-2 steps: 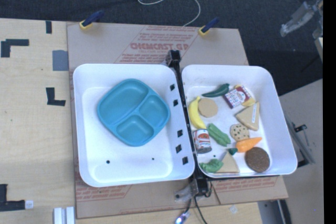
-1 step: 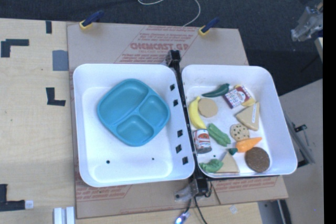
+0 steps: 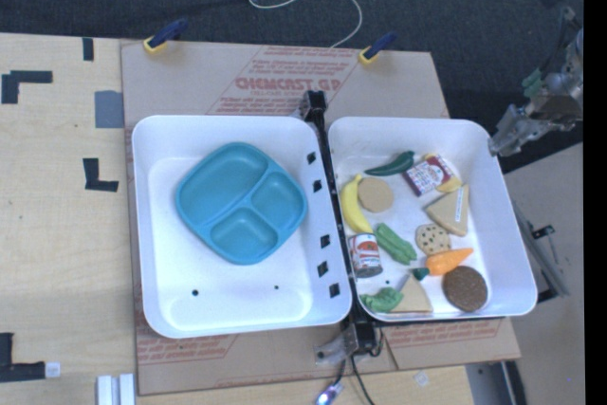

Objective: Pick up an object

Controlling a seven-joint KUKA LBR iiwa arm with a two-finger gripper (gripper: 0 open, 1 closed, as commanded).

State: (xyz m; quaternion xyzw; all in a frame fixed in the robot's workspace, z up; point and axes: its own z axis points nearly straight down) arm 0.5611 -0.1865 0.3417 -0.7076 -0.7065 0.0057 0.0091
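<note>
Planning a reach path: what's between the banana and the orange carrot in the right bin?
In the camera view, a green pea pod lies between the yellow toy banana and the orange toy carrot.

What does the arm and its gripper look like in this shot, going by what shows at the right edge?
Little of it is in frame. The gripper looks like grey, metallic hardware with pale, angular parts, seen blurred against the dark floor past the right bin. Above it sits a cluster of lighter grey fittings and what may be thin cabling. Markings are too blurred to tell.
</note>
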